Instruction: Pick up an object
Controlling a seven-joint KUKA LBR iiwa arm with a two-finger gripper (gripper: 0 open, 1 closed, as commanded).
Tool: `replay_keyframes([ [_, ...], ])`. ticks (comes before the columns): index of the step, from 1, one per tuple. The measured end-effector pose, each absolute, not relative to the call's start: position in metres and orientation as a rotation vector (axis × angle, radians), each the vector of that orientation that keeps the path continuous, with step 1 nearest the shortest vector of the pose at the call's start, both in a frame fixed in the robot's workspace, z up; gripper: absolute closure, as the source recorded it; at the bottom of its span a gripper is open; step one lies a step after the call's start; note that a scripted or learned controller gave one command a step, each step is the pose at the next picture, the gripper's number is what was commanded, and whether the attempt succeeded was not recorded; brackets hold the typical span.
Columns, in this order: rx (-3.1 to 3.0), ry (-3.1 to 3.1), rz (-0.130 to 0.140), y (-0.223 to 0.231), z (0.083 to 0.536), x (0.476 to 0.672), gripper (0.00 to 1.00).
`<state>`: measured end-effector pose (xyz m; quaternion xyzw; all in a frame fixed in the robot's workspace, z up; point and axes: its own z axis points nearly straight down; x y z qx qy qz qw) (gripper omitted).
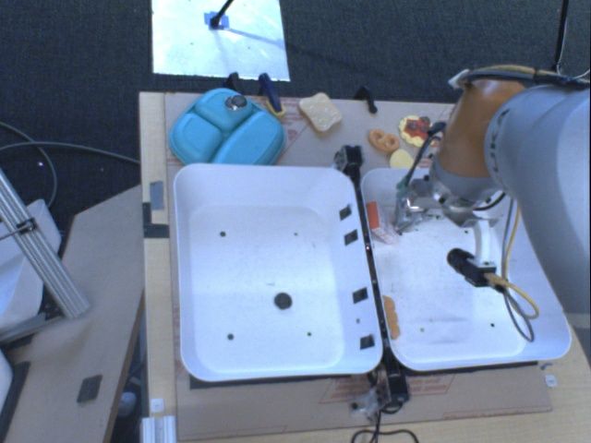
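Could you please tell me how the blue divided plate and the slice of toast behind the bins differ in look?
The blue divided plate is far larger than the slice of toast. The plate is light blue with moulded compartments; the toast is tan and flat. The plate lies behind the left bin, while the toast lies to its right, nearer the gap between the bins. Both rest on the bench outside the bins.

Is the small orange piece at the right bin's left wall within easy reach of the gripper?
Probably yes: the gripper hangs just right of the orange piece, nothing between them, though the bin wall crowds it.
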<state>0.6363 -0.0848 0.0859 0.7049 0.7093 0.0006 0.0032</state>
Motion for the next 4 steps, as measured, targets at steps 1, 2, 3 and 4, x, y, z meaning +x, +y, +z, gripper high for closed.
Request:
replay_keyframes([
  [1,2.217,2.217,0.008,-0.084,0.087,0.571,1.0],
  [2,2.204,2.229,0.016,-0.01,0.191,0.584,1.0],
  [3,2.224,2.214,0.001,-0.087,0.185,0.577,1.0],
  [4,2.208,2.228,0.009,-0.033,0.185,0.639,1.0],
])
